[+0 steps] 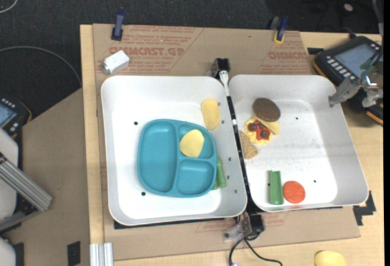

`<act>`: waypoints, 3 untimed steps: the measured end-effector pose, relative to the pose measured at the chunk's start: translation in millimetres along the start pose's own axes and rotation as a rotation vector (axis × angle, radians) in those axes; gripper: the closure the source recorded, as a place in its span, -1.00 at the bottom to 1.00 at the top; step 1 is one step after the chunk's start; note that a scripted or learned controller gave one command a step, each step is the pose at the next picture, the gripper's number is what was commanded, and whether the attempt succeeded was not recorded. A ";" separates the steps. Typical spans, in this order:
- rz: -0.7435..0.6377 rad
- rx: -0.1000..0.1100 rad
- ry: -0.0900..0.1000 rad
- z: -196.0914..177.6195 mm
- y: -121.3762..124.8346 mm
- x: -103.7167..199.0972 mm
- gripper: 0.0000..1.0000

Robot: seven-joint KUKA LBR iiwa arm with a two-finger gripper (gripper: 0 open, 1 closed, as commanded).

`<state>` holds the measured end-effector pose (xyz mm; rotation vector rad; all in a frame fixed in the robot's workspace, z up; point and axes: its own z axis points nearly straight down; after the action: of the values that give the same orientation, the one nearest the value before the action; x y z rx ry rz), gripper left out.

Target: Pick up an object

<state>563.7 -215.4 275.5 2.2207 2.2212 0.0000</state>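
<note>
Camera view looks down on a desk [183, 45] covered with printed cardboard and carrying 2 shallow white bins side by side. The left bin [119, 137] holds a teal divided plate [161, 158] with 3 compartments. A yellow lemon-like piece [192, 143] rests on the plate's upper right compartment, at about 2 o'clock from the plate's middle. A paler yellow oblong piece [211, 113] lies on the bin floor just beyond the plate's upper right corner. A green strip [220, 175] lies wedged between the plate's right edge and the bin wall.

In the right bin [329, 137], a brown round patty [266, 109] sits toward 11 o'clock, touching a yellow and red pizza-like toy [261, 130] just below it. A tan wedge [248, 146] lies beside the bin's left wall. Toward 7 o'clock, a green block [275, 187] lies lengthwise, with an orange round piece [294, 192] touching its right side.

The hand [359, 89] shows at the far right, at about 3 o'clock, over the right bin's upper right rim and well apart from every object. I cannot tell whether it is spread or closed, and nothing is seen in it.

A white clip [116, 62] lies on the cardboard above the left bin.
</note>
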 end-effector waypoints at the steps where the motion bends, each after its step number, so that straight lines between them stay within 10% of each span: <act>1: -0.006 -0.016 -0.003 -144.7 -49.7 52.3 -1.00; 2: -0.002 -0.007 -0.004 -146.6 -48.1 49.7 1.00; 3: 0.007 0.009 0.002 -53.2 -52.9 -11.9 1.00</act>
<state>510.7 -227.3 328.7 2.2340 2.2188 -0.0088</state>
